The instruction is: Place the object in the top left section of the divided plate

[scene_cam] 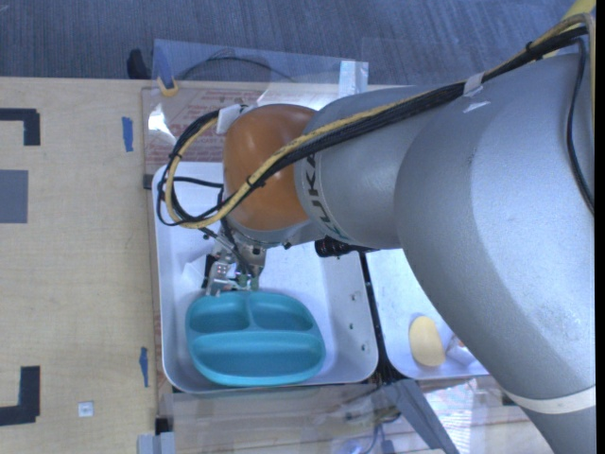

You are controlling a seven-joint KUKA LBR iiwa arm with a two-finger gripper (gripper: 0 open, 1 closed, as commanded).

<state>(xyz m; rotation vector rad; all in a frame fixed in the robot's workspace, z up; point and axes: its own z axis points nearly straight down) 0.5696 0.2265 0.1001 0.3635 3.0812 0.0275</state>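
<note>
Big grey arm (454, 178) hides much, so I cannot tell what my pincer (230, 277) is doing above the blue plate's (255, 343) top left part; the yellow object (426, 340) sits in the right bin (406, 372), maybe missed.

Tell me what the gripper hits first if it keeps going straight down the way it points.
Most likely the blue divided plate: the gripper points down over its top left section, near the rim. Height above it is unclear.
</note>
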